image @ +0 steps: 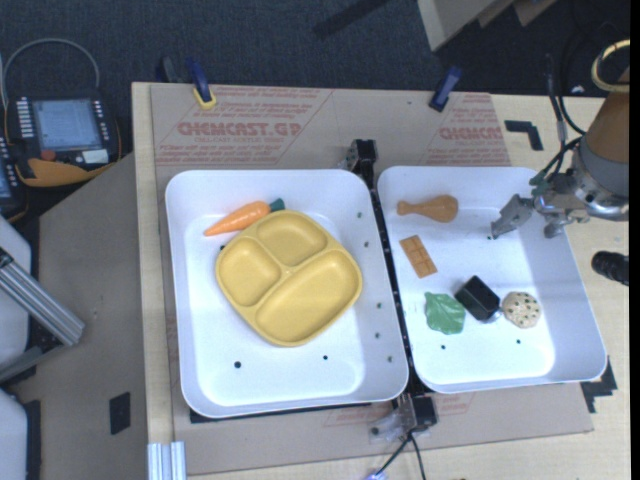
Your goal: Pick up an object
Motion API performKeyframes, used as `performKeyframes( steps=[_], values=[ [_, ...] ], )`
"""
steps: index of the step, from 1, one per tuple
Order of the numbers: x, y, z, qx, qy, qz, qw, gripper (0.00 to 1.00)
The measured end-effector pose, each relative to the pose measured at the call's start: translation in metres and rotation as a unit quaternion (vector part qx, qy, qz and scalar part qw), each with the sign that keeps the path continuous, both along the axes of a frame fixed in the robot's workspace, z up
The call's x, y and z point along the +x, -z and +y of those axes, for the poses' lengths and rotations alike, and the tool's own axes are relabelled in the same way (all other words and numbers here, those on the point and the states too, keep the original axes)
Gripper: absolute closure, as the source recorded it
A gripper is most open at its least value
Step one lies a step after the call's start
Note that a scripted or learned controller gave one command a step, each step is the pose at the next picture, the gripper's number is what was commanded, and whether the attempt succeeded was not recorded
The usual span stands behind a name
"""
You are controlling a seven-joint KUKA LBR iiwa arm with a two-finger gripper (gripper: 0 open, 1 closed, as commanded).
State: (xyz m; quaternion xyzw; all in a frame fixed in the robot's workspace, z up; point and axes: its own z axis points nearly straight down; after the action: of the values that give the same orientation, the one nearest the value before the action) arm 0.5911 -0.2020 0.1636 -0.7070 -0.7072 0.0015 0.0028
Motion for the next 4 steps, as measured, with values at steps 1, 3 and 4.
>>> performKeyframes(
  steps=[1, 3, 4],
  values=[
    [-0.006, 0.054, -0.009, 0.0001, 0.001, 0.000, 1.0000, 0.00],
    [0.008, -0.018, -0.008, -0.0027, -0.001, -0.007, 1.0000, 1.00],
    [0.006, -0.082, -0.007, -0.0030, -0.001, -0.008, 1.0000, 1.00]
  ],
)
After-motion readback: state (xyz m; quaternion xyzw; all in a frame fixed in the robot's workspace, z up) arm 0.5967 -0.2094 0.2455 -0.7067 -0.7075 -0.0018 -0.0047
